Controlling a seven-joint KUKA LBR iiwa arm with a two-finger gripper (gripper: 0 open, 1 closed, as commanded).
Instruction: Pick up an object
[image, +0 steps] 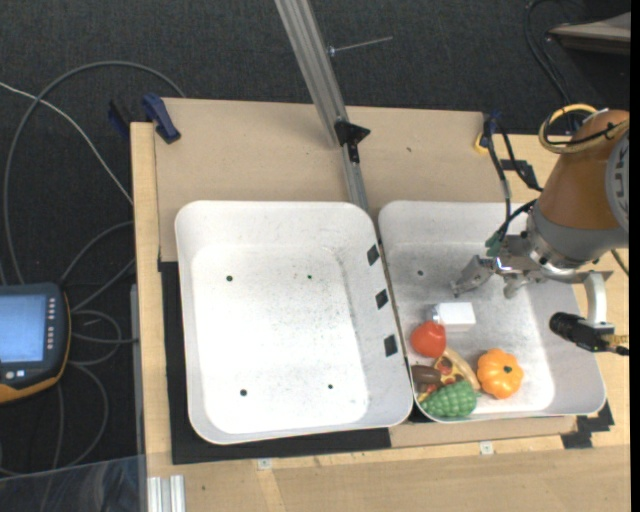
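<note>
White and blocky, a small box (455, 316) lies flat on the floor of the right bin (420, 235), a little below the middle of that bin. Its long axis runs almost level across the frame, left to right, with a slight tilt. The tool (488, 280) hangs above the bin floor, up and to the right of the box, near it but not touching. Its two fingers are spread apart, one pointing toward the lower left and the other downward, with nothing between them.

Just below the box, a red tomato (429, 339) sits touching or nearly touching its lower left corner. Toward the bin's lower edge lie an orange pumpkin (499, 372), a green bumpy bunch of grapes (452, 402) and a small brown piece (430, 376) beside a yellow wedge. The left bin (270, 320) sits beside it on the wooden counter (250, 140).
</note>
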